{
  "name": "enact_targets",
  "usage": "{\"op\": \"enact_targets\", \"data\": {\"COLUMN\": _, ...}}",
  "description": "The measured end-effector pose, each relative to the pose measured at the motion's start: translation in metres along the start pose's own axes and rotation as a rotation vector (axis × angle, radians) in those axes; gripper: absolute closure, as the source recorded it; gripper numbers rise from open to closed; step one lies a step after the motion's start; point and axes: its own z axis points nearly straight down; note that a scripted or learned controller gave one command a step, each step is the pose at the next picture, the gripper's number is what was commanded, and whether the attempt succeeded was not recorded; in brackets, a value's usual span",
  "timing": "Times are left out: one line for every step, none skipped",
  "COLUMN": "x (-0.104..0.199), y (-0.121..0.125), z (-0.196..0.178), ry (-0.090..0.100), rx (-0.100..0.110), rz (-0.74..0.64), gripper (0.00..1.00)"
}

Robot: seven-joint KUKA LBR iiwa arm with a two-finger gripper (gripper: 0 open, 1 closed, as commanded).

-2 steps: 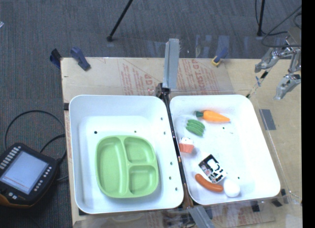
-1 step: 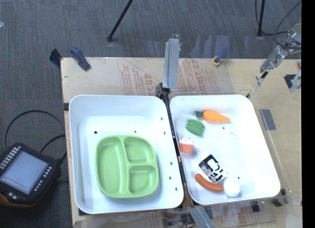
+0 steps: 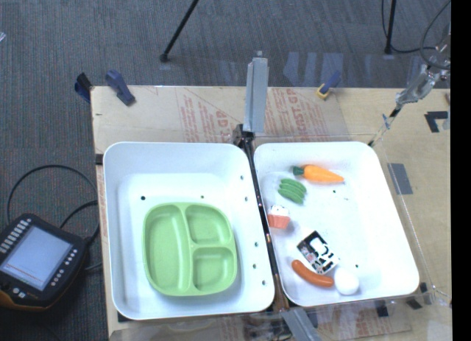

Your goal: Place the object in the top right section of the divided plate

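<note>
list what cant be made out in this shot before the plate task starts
- Tool: far off at the camera view's upper right, small and blurred; its state is unreadable.
- Black and white item in the right bin: too small to identify.
- Small orange and white block: too small to identify.
- Green divided plate: fully visible, nothing in its sections.

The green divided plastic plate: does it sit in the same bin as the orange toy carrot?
No, the green divided plate lies in the left bin; the carrot lies in the right.
</note>
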Motion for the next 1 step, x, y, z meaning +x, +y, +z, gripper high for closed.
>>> {"op": "enact_targets", "data": {"x": -0.0002, "y": 0.0001, "z": -0.0060, "ry": -0.001, "rx": -0.002, "rz": -0.310, "gripper": 0.00}}
